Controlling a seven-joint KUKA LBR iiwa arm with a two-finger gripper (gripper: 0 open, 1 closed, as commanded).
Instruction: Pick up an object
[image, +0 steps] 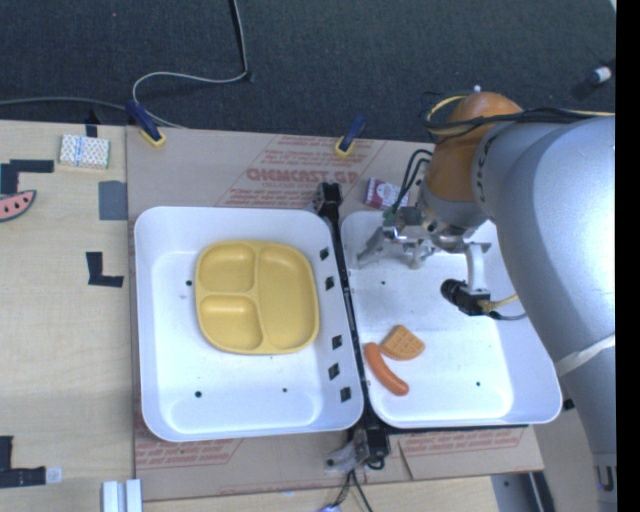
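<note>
Where bench (60, 330) shows: pale wood, cardboard (290, 175) under bins, dark carpet (300, 50) behind.

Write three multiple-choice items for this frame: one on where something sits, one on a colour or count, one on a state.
1. Where does the yellow divided plate lie?
A. In the left bin
B. In the right bin
C. On the cardboard

2. How many food items lie in the right bin?
A. None
B. Two
C. Five

3. How does the hot dog rest?
A. Lifted above the bin
B. On the plate
C. On the bin floor beside the waffle piece

Answers: 1 A, the plate sits inside the left bin's rim. 2 B, hot dog and waffle piece. 3 C, it lies flat, apart from the gripper.
</note>
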